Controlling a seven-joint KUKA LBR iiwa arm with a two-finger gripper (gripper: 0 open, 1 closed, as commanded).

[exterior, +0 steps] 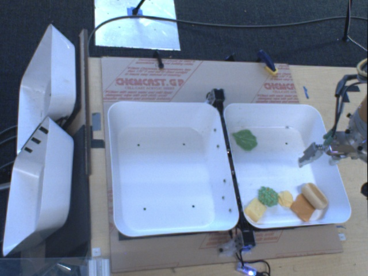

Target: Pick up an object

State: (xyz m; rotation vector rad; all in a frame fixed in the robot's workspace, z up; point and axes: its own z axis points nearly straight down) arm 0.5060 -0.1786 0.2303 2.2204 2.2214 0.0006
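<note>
The grey two-finger gripper (306,157) hangs over the right shallow white bin (287,115), near its right wall, nothing visible between its fingers; how wide they stand cannot be told. A flat green leaf-shaped piece (245,139) lies toward the bin's upper left. Along the near edge sit a yellow wedge (256,210), a green bumpy floret (268,196), an orange block (302,207) and a tan roll (314,195).
</note>
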